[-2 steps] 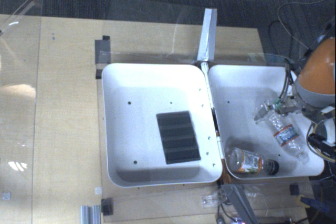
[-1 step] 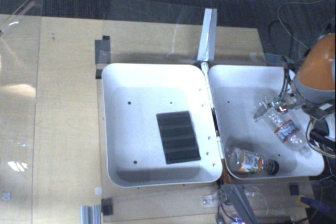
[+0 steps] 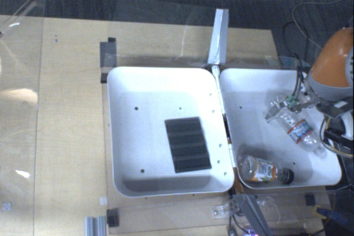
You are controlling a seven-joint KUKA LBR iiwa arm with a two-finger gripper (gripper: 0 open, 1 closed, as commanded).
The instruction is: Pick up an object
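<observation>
Overhead, slanted view of a pale wood bench (image 3: pixel 55 119) w/ two shallow white bins side by side. The left bin (image 3: pixel 127 119) holds one dark ribbed rectangular pad (image 3: pixel 188 144), lying flat a bit right of the bin's centre, long side running roughly front to back.

The right bin (image 3: pixel 249 119) holds two bottles. A clear plastic bottle w/ a red-and-blue label (image 3: pixel 301 132) lies on its side in the bin's right half, slanting from upper left to lower right. A 2nd bottle, orange-labelled w/ a dark cap (image 3: pixel 265 170), lies on its side along the bin's near edge, cap pointing right.

The arm (image 3: pixel 334 66), grey w/ an orange band, enters from the right edge, over the right bin's far right corner. Its gripper (image 3: pixel 285 106) is low over the right bin, metal fingers pointing left. The clear bottle's upper end sits right at the gripper, touching or just beside it; can't tell which. Whether the gripper is released or clenched can't be made out, nor whether anything sits between its tips. The orange-labelled bottle lies apart from the gripper, nearer the camera and slightly left.
</observation>
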